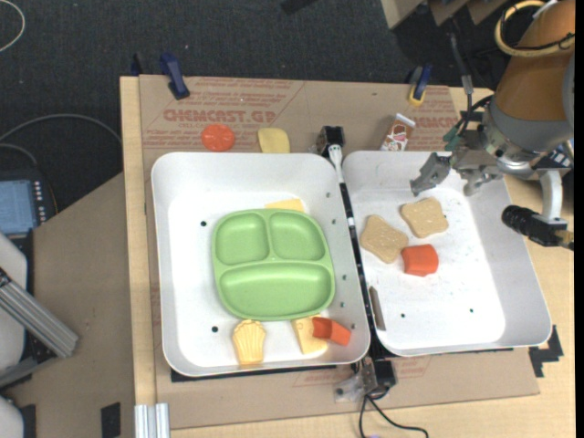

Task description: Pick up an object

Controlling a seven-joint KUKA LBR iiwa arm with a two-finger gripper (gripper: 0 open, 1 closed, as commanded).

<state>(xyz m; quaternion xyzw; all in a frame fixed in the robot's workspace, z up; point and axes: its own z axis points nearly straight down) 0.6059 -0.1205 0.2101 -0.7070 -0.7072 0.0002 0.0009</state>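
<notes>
Three candidate pieces lie in the right bin [511, 322] below my gripper [449, 175], which hovers open and empty at the bin's far edge: two tan slices [424, 217] [382, 238] and an orange block [420, 260]; best to descend squarely over the nearer slice, straddling it before closing.

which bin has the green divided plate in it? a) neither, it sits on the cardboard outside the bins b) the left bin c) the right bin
b: the green divided plate lies flat in the left bin, while the right bin holds two tan bread-like pieces and an orange block.
</notes>
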